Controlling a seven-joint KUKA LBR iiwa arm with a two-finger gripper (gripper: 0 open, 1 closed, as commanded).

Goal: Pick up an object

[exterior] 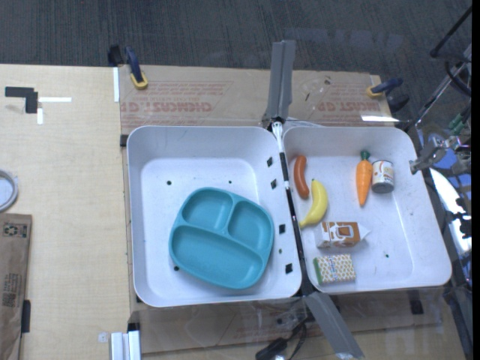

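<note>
I count two white bins on the table: the left bin [139, 223] and the right bin [420, 253], touching along their middle rims.

The left bin carries one teal plate [221, 237] with three compartments, lying toward 6 o'clock.

The right bin carries six things to pick from, one of each:
- a sausage [300, 176] at 10 o'clock
- a banana [316, 203] just beside it, toward 9 o'clock
- a carrot [363, 178] at 12 o'clock
- a small can [382, 177] touching the carrot's right side
- an orange and white carton [341, 235] near the centre
- a green speckled packet [334, 268] at 7 o'clock

The can's and the carton's labels are too small for me to read.

Red print runs upside down along the cardboard [195, 96] at the bins' 12 o'clock; I cannot read it with any certainty. Two yellow and blue clamps grip that sheet, one [135, 71] at the left and one [381, 88] at the right.

My fingers [418, 163] hang over the right bin's 3 o'clock rim, apart from every object; I cannot tell whether they stand wide or narrow.
</note>
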